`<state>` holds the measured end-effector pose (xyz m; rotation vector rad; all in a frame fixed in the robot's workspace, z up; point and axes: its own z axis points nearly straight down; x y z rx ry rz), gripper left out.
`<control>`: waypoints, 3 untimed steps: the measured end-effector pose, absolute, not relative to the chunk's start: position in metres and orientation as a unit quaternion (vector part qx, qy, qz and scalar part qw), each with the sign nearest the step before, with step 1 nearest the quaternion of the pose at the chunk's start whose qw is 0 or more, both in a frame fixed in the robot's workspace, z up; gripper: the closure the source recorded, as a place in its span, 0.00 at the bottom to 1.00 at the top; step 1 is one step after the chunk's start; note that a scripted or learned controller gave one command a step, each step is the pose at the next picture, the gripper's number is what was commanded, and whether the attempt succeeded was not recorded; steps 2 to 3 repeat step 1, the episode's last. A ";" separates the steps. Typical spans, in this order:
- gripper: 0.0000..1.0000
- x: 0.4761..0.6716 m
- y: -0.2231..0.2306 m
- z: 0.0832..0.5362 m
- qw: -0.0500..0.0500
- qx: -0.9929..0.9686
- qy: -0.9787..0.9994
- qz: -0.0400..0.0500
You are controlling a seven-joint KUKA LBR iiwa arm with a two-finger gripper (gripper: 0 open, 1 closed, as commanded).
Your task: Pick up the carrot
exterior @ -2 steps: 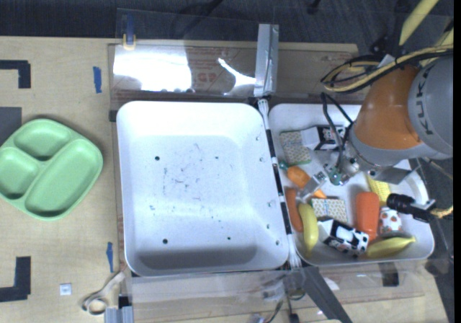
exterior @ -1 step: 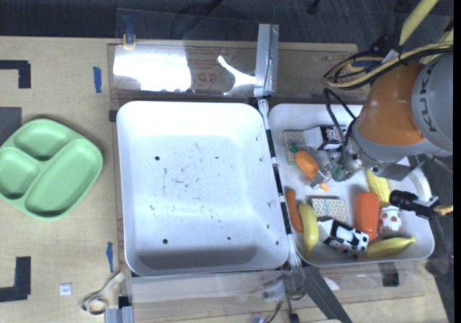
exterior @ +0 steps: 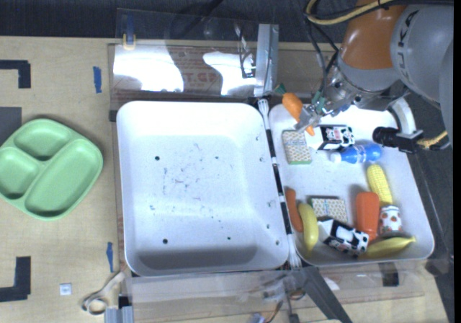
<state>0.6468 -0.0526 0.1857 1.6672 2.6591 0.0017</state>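
- You see the grey arm with its orange band coming in from the upper right of the frame, its gripper [exterior: 315, 114] low over the upper left corner of the right-hand shallow white bin [exterior: 421, 231].
- The orange carrot [exterior: 293, 106] lies at that same corner, just right of the divider between the bins, slanting down toward the gripper's tip.
- The tip sits right against the carrot's lower end; you cannot tell from this angle whether the fingers are spread or closed, or whether the carrot is between them.
- Just below the carrot lies a small speckled square sponge [exterior: 297, 146], flat on the bin floor.
- To the right of the sponge you see a black and white toy cow [exterior: 336, 135], and just beside it a blue plastic bottle [exterior: 358, 153] lying on its side.
- Lower right in the bin there is a yellow corn cob [exterior: 379, 183], an orange cylinder [exterior: 366, 213] next to it, and a small white and red mushroom-like toy [exterior: 390, 220].
- Along the bin's lower edge you find two yellow bananas [exterior: 308, 226], a second speckled sponge [exterior: 329, 208] and another black and white cow toy [exterior: 344, 236].
- The left-hand shallow white bin [exterior: 194, 177] fills the middle of the frame.
- At the far left, on the pale wooden tabletop [exterior: 57, 69], rests a green divided plastic plate [exterior: 47, 168].
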 end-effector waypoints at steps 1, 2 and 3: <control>1.00 0.609 -0.021 0.273 0.002 0.512 0.859 0.001; 1.00 0.609 -0.021 0.273 0.002 0.512 0.859 0.001; 1.00 0.609 -0.021 0.273 0.002 0.512 0.859 0.001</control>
